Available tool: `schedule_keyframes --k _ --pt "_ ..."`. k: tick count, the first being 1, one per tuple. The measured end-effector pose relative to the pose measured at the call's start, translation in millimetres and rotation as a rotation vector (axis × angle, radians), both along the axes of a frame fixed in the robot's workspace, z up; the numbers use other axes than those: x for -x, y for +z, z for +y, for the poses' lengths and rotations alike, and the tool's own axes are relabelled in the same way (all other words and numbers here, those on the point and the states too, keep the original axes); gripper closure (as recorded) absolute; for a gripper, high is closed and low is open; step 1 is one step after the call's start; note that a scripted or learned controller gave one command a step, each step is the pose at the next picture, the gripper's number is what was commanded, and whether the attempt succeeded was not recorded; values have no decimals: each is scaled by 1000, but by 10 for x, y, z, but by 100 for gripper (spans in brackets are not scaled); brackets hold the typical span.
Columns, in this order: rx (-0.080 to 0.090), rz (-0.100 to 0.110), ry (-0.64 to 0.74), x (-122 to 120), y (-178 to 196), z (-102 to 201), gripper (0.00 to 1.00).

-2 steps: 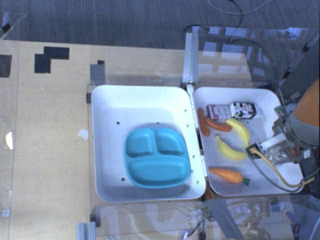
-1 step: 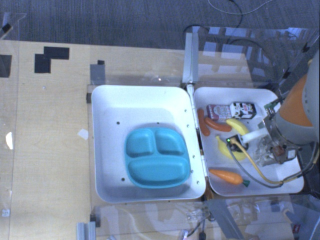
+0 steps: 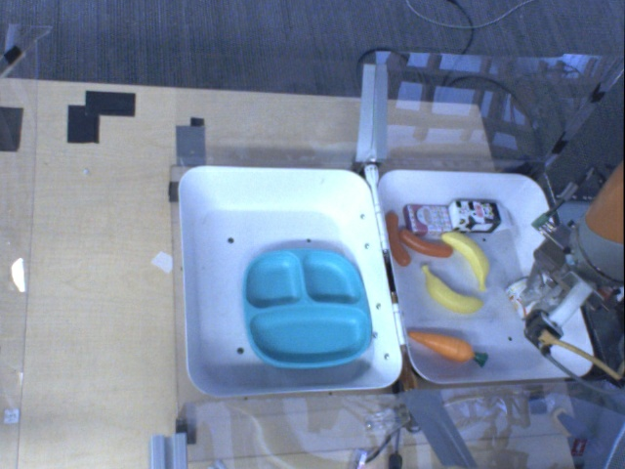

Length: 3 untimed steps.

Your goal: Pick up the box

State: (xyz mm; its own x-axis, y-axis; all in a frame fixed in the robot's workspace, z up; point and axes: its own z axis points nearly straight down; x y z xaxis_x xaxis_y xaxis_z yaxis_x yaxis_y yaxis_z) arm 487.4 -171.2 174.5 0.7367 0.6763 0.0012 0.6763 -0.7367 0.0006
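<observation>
1. At the right edge of the right bin (image 3: pixel 532 189): gripper (image 3: pixel 535 306) low over the bin floor, nothing visibly between its fingers; open or closed, cannot tell.
2. Near the far wall of the same bin: the box (image 3: pixel 452 217), lying flat, dark-and-white printed, well apart from the gripper.
3. Step in hand, by judgement: approach only, box not yet grasped.
4. Next move, by judgement: travel toward the far wall, then descent squarely over the box, clear of the yellow banana (image 3: pixel 470 258) just beside it.
5. Also in the right bin: a second banana (image 3: pixel 451 293), a sausage pair (image 3: pixel 410 243) by the left wall, a carrot (image 3: pixel 444 346) near the front.
6. In the left bin (image 3: pixel 210 291): a blue divided tray (image 3: pixel 308 308), compartments bare.
</observation>
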Motion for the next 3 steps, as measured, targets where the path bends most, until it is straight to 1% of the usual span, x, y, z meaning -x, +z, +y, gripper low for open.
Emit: schedule_keyframes --k 1,2,3 --pt "-2 -7 -244 -23 -858 -228 100" --pt "1 -3 -289 -62 255 -315 100" --pt "1 -2 213 -8 210 -170 100"
